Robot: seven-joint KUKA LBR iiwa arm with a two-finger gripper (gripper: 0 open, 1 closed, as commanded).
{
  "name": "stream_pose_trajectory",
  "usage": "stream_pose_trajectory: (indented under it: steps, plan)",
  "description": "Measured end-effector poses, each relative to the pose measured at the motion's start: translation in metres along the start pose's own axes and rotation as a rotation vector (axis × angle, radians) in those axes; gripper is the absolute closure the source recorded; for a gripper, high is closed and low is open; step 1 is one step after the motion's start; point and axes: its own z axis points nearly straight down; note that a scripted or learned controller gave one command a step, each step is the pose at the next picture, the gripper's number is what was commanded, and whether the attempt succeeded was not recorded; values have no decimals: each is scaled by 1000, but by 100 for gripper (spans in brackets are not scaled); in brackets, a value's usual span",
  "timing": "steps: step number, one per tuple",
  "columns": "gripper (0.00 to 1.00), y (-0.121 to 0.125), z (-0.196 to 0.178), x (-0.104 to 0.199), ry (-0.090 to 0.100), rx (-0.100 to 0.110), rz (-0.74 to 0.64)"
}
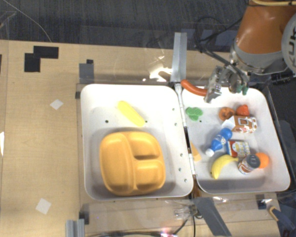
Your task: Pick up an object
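Two white bins side by side, mid-frame. Left bin [89, 132]: 2 items, one yellow divided tray [132, 162] in the lower half and one yellow corn cob [130, 113] above it, apart from it.

Right bin [274, 127]: about 9 small items, nothing picked out as the target. One orange carrot [193, 89] at the upper left corner on the rim, one green piece [194, 112] below it, one brown toy [226, 114] touching one red piece [242, 110], one carton [244, 125] just beneath. Lower cluster: one blue bottle [220, 141], one small box [238, 147], one banana [220, 165], one can [246, 165] beside an orange ball [261, 160].

Gripper [222, 85] hangs over the right bin's upper edge, near the carrot, nothing seen between the fingers. Can't tell whether the claw is open or closed; too blurred. Arm comes in from the upper right.

Bench [34, 157] is light wood with black blocks [41, 57] upper left and tape bits. Dark floor along the top, cables there.
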Motion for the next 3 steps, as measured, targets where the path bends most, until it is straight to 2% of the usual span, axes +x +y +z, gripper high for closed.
stream_pose_trajectory:
  steps: [1, 2, 3]
  plan:
    - [100, -80, 86, 83, 13, 4, 168]
    - [100, -134, 86, 125, 11, 3, -70]
    - [100, -168, 81, 116, 8, 3, -198]
